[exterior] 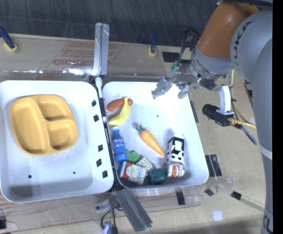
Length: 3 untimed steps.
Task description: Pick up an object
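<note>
Your candidates all lie in the right bin [190, 112]. The carrot [151, 140] sits alone near the middle, slanted, with bare floor on both sides; it looks like your easiest target. Above it, toward the divider, a banana [123, 114] curls against a small sausage [115, 104], the two touching. Along the near wall things crowd: a blue bottle [117, 146] lies next to the divider, a cow-patterned carton [176, 151] stands over a red can [175, 170], and a wrapped packet [137, 171] is wedged between green pieces [156, 177].

The gripper [172, 89] hangs over the bin's far right corner, its two fingers spread apart with nothing between them, well apart from every item.

Watch for these failures. A descent where the gripper now hangs would likely close on bare floor or strike the rim. Going for the near cluster, the fingers could land on two things at once or jam against the wall, and the can may roll away. On the banana, a closing finger could push the sausage aside and spoil the hold. Even the carrot tapers, so a grasp near its thin end may slip out as you lift.

The left bin [5, 130] holds a yellow divided tray [44, 124], which plays no part here.
</note>
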### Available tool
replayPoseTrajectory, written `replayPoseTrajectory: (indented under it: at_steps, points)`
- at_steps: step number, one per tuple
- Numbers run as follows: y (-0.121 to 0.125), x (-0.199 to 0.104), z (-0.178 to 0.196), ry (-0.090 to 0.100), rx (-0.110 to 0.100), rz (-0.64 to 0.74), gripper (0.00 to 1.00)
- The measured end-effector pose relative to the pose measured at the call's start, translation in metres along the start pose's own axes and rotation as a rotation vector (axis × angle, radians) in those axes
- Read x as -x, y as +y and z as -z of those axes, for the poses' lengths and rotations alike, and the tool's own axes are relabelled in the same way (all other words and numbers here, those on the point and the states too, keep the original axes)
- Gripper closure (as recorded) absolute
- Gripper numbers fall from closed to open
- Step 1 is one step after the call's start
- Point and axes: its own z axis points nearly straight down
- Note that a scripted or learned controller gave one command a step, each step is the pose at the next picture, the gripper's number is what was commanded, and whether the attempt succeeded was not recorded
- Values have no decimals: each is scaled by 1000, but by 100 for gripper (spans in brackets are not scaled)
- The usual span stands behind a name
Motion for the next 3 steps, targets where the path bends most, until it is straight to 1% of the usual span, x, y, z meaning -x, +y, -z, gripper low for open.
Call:
replayPoseTrajectory:
  at_steps: [1,2,3]
  points:
    - [-36,-17,-168,0,2,323,0]
    - [-35,-16,-158,-2,3,327,100]
    - [-20,-64,-32,-1,4,307,100]
